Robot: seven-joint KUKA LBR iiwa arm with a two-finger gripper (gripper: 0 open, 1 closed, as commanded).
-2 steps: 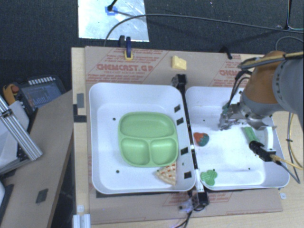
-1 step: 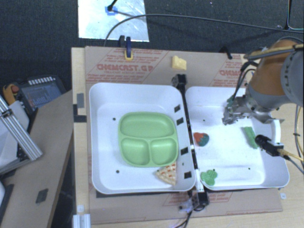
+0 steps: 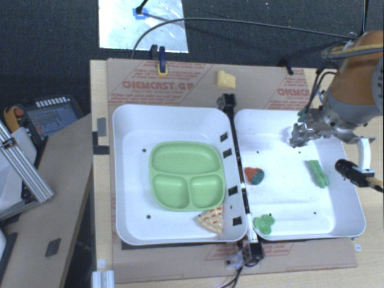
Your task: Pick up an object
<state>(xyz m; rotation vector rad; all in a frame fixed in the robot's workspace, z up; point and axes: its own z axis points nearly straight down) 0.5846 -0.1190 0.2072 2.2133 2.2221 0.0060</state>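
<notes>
Green leafy toy (image 3: 263, 223) lies nearest the front, on the floor of the right bin (image 3: 345, 224), close to the front wall and to the divider between the two bins. Just across that divider, in the left bin (image 3: 129, 221), a pizza slice (image 3: 211, 219) rests flat near the front corner, its far edge touching or slightly under the rim of a pale green plate (image 3: 186, 176); I cannot tell which. The plate has three compartments and sits in the middle of the left bin.

Farther back in the right bin, a small red toy (image 3: 254, 176) with a blue-and-orange patch lies just beside the divider. A green bar (image 3: 317, 173) lies well apart from it, toward my side of the bin, angled a little.

Beyond these, my gripper (image 3: 300, 134) hangs over the far part of the right bin, above bare white floor. It is apart from the green bar and the red toy, and touches neither. Whether it is spread or pressed together I cannot tell; the metal there is blurred. My grey arm (image 3: 354, 83) with its orange band comes in behind it.

Past the bins, on the brown cardboard sheet (image 3: 192, 80), a yellow block (image 3: 226, 79) sits near the far end of the divider, and a blue and yellow clamp (image 3: 161, 60) grips the sheet's far edge. Farthest off lies a square of foil (image 3: 143, 15).
</notes>
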